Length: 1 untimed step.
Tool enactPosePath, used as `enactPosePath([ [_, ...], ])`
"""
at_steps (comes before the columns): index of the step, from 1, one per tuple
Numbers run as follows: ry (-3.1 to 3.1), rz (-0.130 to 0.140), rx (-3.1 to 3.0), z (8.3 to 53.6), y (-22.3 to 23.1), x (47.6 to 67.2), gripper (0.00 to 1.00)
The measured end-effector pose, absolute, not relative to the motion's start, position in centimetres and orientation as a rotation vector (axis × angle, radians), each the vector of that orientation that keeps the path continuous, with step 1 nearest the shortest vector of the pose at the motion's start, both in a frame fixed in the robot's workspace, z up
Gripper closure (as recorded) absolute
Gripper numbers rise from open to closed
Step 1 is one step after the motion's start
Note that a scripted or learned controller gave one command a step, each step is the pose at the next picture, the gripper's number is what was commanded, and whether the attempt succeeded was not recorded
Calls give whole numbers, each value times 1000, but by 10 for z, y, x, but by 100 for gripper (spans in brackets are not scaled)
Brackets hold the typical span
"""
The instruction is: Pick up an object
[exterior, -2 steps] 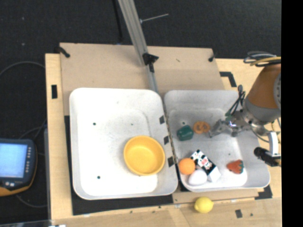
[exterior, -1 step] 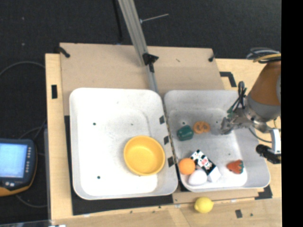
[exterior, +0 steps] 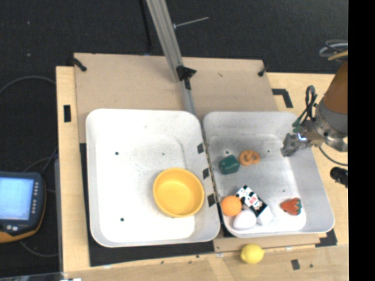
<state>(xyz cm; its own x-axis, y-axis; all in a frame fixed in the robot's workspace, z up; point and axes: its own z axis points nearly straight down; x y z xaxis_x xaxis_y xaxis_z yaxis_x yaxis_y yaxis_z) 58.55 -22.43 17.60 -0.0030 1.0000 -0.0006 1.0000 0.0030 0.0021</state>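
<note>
My gripper (exterior: 291, 144) hangs over the right edge of the right bin (exterior: 263, 124), with nothing visible between its fingers. In that bin lie a green block (exterior: 229, 164), a small orange pretzel-like piece (exterior: 249, 157), an orange ball (exterior: 231, 205), a white egg-shaped object (exterior: 245, 220), a black-and-white patterned box (exterior: 252, 199) and a red strawberry-like toy (exterior: 291, 206). All of these sit left of and below the gripper, apart from it. A yellow bowl (exterior: 178, 191) rests in the left bin (exterior: 123, 145).
A yellow lemon-like object (exterior: 252, 253) lies on the bench just outside the right bin's front edge. A metal pole (exterior: 167, 37) slants up from between the bins at the back. A screen device (exterior: 19, 204) sits at the far left.
</note>
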Motion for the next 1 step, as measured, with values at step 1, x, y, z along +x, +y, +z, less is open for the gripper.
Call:
enactPosePath([
  [1,2224,2,2215,229,-216,590,100],
])
